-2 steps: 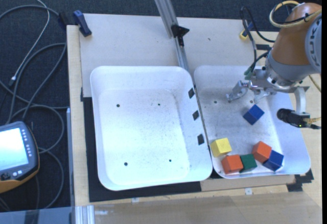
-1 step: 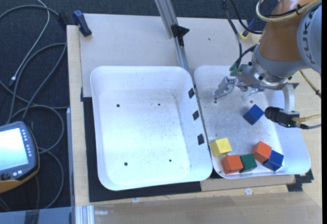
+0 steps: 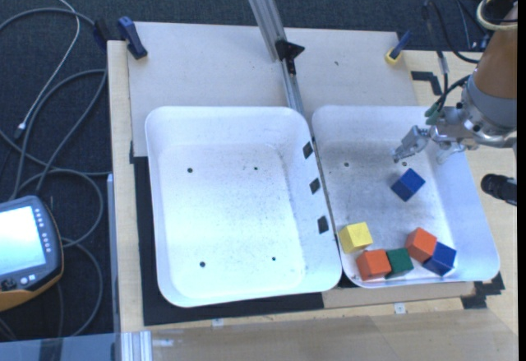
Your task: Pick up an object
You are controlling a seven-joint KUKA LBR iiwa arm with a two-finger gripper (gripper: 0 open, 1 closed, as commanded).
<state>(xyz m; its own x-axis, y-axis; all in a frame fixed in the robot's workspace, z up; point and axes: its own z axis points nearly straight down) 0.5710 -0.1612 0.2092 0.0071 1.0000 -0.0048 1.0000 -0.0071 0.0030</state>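
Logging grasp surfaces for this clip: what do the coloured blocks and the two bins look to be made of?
The blocks, such as the lone blue block and the yellow block, look like painted wood or hard plastic: flat matte colour, crisp edges. The left bin and right bin look like thin moulded white plastic with rounded rims, dark-speckled.

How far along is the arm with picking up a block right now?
Early. Done: the arm has reached into the right bin, and the gripper sits just above the lone blue block. In hand: nothing; that block lies on the bin floor, apart from the gripper. Left: lowering, gripping and lifting. The yellow block and the cluster of orange, green and blue blocks lie along the near edge.
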